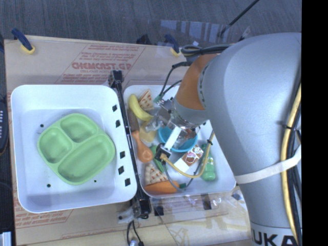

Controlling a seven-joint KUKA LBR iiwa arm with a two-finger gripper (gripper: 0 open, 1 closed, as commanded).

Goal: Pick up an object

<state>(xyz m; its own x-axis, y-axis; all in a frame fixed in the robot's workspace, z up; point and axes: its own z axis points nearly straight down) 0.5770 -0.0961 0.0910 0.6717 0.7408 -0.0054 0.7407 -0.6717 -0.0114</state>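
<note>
Looking down at a slant, finds two shallow white bins side by side on the bench: left bin (23,152) and right bin (221,184). Over the right bin, the grey arm (256,101) with its orange band, reaching in from the right and covering much of that bin's far side. Below the wrist, the gripper (163,121), low among the toys, near a yellow banana (137,108) and a blue bowl (171,141). Cannot tell whether open or closed, nor whether gripping anything.

The small loose objects all in the right bin. Near its back-left corner, the banana, touching a tan waffle-patterned wedge (146,98). Toward the middle, the blue bowl, partly hidden by the robot. Along the left wall, an orange piece (142,148). At the front, a second waffle-patterned wedge (152,173), resting against an orange rounded piece (163,187). Toward the front right, a green bottle-shaped toy (209,172), with a small brown-and-red packet (191,157) just beside it.

In the left bin, a green divided plate (77,147) with three compartments, lying flat near the middle.
</note>
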